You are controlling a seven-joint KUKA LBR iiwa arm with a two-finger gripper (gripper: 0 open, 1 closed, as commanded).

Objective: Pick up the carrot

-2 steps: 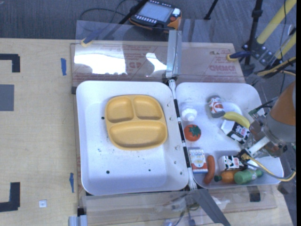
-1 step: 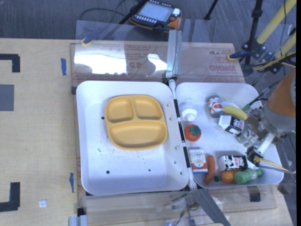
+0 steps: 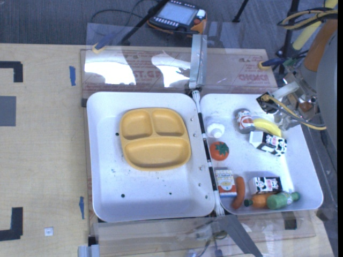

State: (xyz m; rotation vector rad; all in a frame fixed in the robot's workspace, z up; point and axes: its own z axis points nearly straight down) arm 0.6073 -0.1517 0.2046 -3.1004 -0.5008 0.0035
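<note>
The carrot [image 3: 259, 201] is a short orange piece with a dark green end. It lies near the front edge of the right bin [image 3: 308, 167], between a brown sausage [image 3: 239, 189] and a green bottle [image 3: 282, 199]. My gripper [image 3: 292, 114] hangs over the right bin's far right corner, well behind the carrot and apart from it. Nothing shows held in it.
The right bin also holds a small can [image 3: 245, 119], a banana [image 3: 266, 126], a white cup [image 3: 215, 130], a tomato [image 3: 219, 150], two cow-print cartons [image 3: 270, 142] [image 3: 266, 183] and a juice box [image 3: 225, 181]. A yellow divided plate [image 3: 154, 138] sits in the left bin [image 3: 107, 186].
</note>
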